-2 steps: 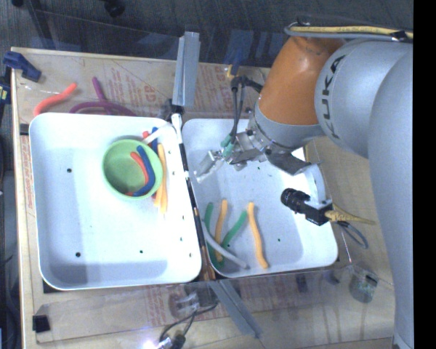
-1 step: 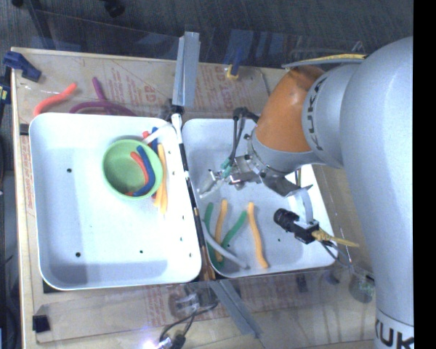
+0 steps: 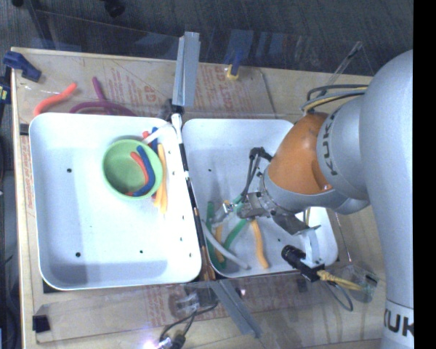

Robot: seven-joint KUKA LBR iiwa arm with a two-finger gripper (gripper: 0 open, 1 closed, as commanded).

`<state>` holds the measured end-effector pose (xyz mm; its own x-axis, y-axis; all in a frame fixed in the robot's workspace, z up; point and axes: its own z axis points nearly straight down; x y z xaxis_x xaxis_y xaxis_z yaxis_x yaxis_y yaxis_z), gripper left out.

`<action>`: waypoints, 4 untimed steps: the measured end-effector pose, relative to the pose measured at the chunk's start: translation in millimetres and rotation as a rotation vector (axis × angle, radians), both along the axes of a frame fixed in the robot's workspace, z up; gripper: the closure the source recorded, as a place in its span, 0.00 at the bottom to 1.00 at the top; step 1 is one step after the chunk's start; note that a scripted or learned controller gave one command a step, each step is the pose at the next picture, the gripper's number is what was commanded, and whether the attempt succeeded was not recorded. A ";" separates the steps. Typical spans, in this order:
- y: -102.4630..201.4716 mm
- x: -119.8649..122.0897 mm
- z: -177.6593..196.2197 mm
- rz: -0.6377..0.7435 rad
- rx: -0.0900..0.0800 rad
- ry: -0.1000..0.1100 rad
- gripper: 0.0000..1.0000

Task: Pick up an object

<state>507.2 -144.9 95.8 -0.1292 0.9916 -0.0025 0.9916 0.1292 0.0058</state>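
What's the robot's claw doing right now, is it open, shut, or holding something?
Gripper: low in the right bin, over the green-handled tool and the orange-handled tool; whether it is open, shut or holding anything cannot be told.

On the arm's grey casing, at about five o'clock in the camera view, the white letters "KU" can be read, cut off at the picture's bottom edge. Faint reddish printing covers the surface, too blurred to read.
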 end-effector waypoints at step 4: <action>15.0 19.7 5.5 0.047 0.002 0.007 0.00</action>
<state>527.0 -129.9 101.4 -0.1754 0.9845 0.0010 0.9845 0.1754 -0.0007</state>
